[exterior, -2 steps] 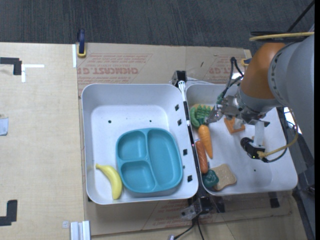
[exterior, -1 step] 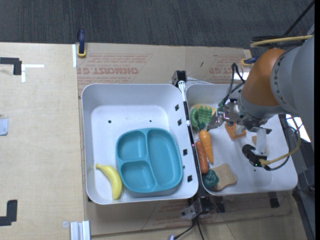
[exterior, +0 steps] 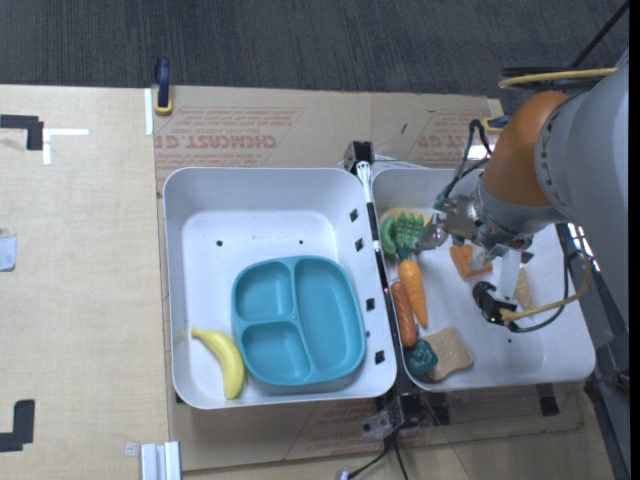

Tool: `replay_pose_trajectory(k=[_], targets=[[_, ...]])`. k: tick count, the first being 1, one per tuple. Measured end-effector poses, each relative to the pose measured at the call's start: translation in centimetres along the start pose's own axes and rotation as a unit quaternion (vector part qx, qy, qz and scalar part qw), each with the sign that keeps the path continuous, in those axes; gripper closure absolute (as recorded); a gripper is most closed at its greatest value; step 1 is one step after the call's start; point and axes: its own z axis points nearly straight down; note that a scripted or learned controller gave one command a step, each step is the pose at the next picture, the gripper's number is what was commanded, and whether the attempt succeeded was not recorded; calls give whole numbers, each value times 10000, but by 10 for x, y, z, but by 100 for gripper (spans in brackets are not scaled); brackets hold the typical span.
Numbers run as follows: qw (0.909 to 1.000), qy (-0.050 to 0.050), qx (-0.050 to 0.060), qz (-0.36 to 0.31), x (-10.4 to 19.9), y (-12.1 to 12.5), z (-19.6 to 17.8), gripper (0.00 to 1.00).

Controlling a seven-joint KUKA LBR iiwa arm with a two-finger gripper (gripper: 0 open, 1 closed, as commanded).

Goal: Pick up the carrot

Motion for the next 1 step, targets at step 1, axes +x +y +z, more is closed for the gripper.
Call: replay_pose_trajectory(k=[1], targets=[[10000, -6, 4, 33, -2, -4, 0, 0]])
